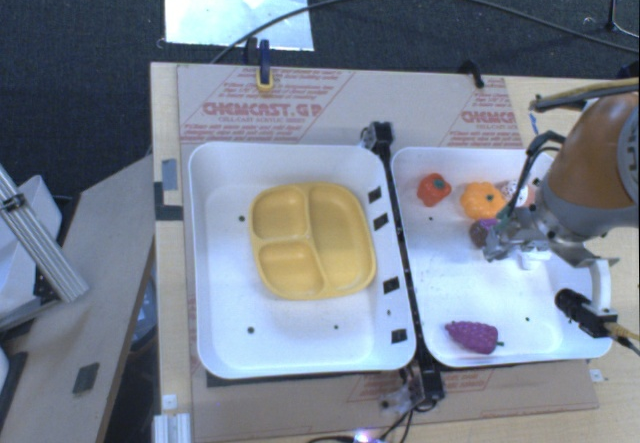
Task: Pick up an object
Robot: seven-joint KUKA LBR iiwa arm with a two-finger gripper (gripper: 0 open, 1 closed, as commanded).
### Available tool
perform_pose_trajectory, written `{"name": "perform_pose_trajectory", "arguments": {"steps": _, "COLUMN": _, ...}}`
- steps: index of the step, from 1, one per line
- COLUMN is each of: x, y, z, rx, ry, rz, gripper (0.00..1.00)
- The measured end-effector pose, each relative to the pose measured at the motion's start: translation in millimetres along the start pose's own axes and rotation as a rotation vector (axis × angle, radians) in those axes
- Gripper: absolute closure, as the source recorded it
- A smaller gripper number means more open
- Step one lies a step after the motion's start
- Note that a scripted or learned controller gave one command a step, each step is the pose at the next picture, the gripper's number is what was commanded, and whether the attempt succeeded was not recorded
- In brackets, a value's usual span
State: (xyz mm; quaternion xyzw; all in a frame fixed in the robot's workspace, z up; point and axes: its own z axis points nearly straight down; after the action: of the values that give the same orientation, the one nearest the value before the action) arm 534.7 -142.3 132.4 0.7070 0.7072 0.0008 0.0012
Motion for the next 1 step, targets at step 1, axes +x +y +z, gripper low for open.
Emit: {"name": "perform_pose_trajectory", "arguments": {"steps": 1, "x": 3.0, "y": -7.1, "z": -56.9, "rx": -0.004, "ry": -0.001, "rz": -0.003, "gripper": 1.0}}
